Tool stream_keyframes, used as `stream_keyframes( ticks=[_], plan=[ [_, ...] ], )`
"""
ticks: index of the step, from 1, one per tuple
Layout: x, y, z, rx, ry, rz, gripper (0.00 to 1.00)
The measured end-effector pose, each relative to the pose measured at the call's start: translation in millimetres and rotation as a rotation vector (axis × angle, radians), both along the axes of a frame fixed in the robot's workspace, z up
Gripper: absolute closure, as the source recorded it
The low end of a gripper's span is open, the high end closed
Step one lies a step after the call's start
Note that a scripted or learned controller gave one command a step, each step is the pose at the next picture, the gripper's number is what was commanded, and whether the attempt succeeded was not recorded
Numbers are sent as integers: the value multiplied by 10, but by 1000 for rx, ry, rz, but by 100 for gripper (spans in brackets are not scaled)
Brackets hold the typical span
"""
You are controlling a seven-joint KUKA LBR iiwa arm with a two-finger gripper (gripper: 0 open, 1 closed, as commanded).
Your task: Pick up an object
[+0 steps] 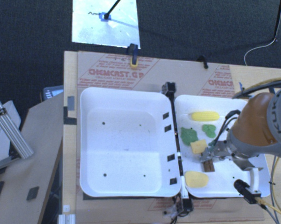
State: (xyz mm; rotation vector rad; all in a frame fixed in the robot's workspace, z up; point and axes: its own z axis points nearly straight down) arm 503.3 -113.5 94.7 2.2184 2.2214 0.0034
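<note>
My gripper [208,158] hangs low in the right bin [221,189], its tip beside a small brown block [209,166] and just right of a yellow wedge [198,146]. Around it lie a large green piece [188,135], a small green piece [208,130], a yellow corn-like piece [205,116] at the back and a round yellow piece [196,180] at the front. The fingertips are too small and dark to read.
The left bin [127,141] sits beside the right one, with black clips [172,157] along the shared wall. The arm's orange band [256,121] and grey wrist cover the right bin's right side. Cables run off the bench at the right.
</note>
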Motion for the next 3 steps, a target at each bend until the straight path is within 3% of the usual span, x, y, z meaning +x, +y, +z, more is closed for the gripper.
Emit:
stream_keyframes(
  ticks=[1, 2, 3],
  plan=[
    [-31, 463, 945, 0, -5, 7, 100],
    [-162, 837, 1366, 0, -1, 6, 100],
    [2, 1369, 1484, 1, 0, 8, 100]
  ],
)
